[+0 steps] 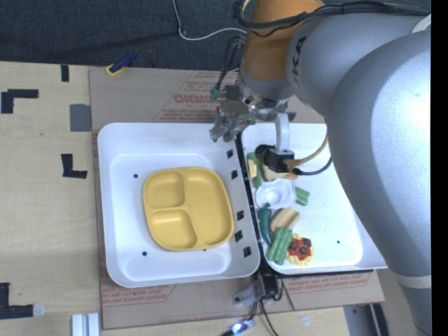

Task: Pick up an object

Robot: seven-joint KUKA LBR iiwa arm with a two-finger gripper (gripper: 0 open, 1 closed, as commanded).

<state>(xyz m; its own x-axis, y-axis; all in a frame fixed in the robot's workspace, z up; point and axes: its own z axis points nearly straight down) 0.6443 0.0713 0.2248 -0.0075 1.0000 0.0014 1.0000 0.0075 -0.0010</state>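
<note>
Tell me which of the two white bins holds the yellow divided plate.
The left bin holds the yellow divided plate. The right bin instead holds a cluster of small toy food pieces along its left side.

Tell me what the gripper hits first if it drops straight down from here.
Probably the top rim of the left bin near the divider, since the gripper hangs above it; depth is unclear.

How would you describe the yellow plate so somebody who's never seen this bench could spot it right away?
Find the two white bins side by side and take the left bin. The yellow plate lies flat in its middle. It is divided into three compartments, alone in its bin, and far larger than the small toy foods in the right bin.
</note>
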